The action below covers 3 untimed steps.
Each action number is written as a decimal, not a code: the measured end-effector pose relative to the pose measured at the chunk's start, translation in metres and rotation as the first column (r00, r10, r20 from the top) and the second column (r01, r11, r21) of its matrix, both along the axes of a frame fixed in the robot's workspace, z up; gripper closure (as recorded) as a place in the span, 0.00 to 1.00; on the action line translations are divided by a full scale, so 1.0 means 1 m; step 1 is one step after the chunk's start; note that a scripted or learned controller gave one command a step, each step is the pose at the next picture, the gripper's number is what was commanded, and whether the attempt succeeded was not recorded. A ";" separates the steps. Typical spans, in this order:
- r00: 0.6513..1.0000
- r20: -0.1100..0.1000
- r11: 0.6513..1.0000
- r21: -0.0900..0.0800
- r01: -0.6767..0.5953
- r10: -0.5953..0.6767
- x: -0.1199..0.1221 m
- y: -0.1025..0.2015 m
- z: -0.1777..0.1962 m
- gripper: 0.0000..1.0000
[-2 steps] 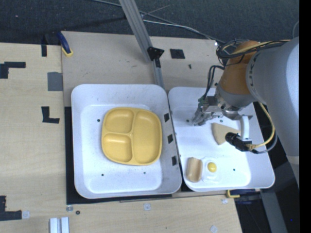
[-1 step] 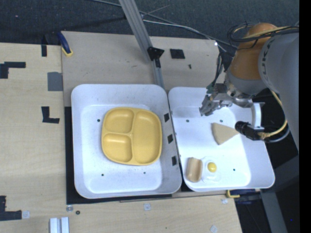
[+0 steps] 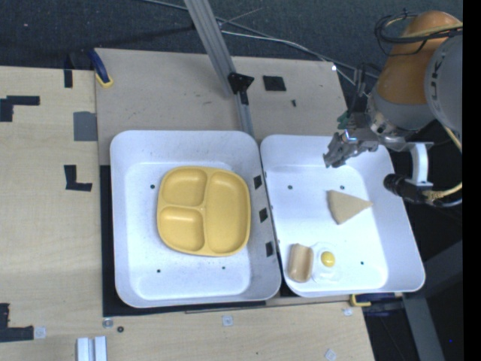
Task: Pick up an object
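The gripper (image 3: pixel 336 156) hangs above the right bin's (image 3: pixel 391 235) far edge; whether its claw is apart or together, I cannot tell. Nearby lies a tan wedge (image 3: pixel 346 205); a bread roll (image 3: pixel 300 262) and fried egg (image 3: pixel 326 262) sit nearer. A yellow 3-compartment plate (image 3: pixel 204 210) fills the left bin (image 3: pixel 135 209).

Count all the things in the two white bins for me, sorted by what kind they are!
Plates: 1, a yellow divided plate in the left bin.
Toy foods: 3, all in the right bin: a tan wedge, a tan bread-like roll and a fried egg.
Total: 4
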<state>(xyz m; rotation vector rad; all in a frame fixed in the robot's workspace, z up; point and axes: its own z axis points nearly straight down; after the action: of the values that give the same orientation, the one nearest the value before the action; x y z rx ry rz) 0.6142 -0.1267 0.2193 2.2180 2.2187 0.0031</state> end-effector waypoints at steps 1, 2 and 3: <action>1.000 0.000 1.000 0.000 -0.001 0.001 0.003 -0.009 0.058 1.00; 1.000 -0.004 1.000 0.001 -0.001 0.001 0.004 -0.008 0.075 1.00; 1.000 -0.007 1.000 0.002 -0.004 0.004 -0.002 0.037 0.064 1.00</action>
<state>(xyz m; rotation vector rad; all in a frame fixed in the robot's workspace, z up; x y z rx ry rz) 0.6127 -0.0893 0.2834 2.2180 2.2270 -0.0027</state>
